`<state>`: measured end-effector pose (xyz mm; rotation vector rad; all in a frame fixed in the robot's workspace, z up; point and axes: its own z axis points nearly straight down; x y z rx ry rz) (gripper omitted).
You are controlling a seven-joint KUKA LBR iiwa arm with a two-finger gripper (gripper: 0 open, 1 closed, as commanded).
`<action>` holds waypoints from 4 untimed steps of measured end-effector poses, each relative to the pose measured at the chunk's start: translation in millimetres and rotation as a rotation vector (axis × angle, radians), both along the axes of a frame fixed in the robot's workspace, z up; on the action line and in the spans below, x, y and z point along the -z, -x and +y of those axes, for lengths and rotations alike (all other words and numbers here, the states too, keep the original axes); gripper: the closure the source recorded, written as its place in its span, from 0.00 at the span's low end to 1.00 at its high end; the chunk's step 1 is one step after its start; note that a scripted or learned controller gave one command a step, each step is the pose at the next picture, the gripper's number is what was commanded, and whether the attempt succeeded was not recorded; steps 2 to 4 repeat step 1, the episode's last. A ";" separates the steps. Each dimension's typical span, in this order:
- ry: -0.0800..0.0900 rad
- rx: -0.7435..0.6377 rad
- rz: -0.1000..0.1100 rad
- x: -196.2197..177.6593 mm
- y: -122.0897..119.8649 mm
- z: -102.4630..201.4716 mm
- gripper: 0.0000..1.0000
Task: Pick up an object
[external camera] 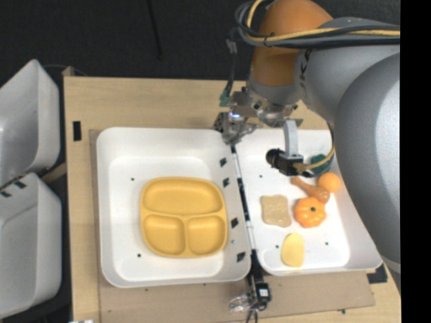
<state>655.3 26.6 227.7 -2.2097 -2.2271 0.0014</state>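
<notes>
My gripper (232, 123) hangs over the far end of the ridge between the two bins, and I see nothing in it. The right bin (337, 251) holds a tan bread slice (275, 210), a small orange pumpkin (310, 212), an orange stick-shaped piece (310, 188), an orange ball (330, 182) and a pale yellow oval piece (292, 249). All of these lie nearer the camera than the gripper and to its right. A yellow divided plate (183, 216) lies in the middle of the left bin (114, 180).
The grey arm with its orange band (286, 39) covers the right bin's far right corner. White moulded shapes (27, 133) stand off the bench at the left. A small metal clip (246, 301) sits at the bench's front edge.
</notes>
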 end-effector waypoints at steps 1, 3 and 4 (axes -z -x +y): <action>0.001 0.000 0.002 8.0 5.5 52.1 1.00; 0.001 0.000 0.002 8.0 5.5 52.1 1.00; 0.001 0.000 0.002 8.0 5.5 52.1 1.00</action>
